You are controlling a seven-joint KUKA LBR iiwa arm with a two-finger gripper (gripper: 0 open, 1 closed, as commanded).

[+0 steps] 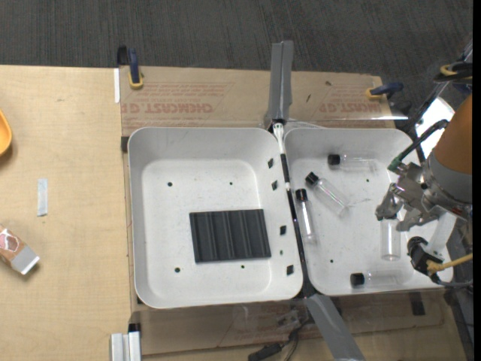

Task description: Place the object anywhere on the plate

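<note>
Right bin point(331, 273): several clear tubes with black caps lie scattered on its floor. One point(350, 159) near the back, cap to the left. One point(323, 188) just below it, lying at a slant, cap at upper left. One point(304, 215) along the left wall, standing lengthwise, cap at the top. One point(373, 279) near the front edge, cap to the left. A fifth clear tube point(389, 239) lies upright in the view, just beside and below the gripper point(396, 207); no cap can be made out on it.

Tubes are transparent, thin, cylindrical; they read faintly against the white plastic.

Gripper: at the right side of the right bin, over its floor, metal parts and cables bunched around the wrist. Whether it is spread or pressed together cannot be told from this angle. No tube is visible between its tips. The capped tubes all lie to its left, apart from it.

Left bin point(150, 277): white, shallow, rounded corners, small dark holes in the floor. The plate point(229, 235) lies flat near its middle-front: dark, rectangular, ridged with lengthwise grooves.

Bench point(68, 126): tan wood surface. Cardboard sheet point(195, 104) under the back of the bins, clamped at two corners.
</note>
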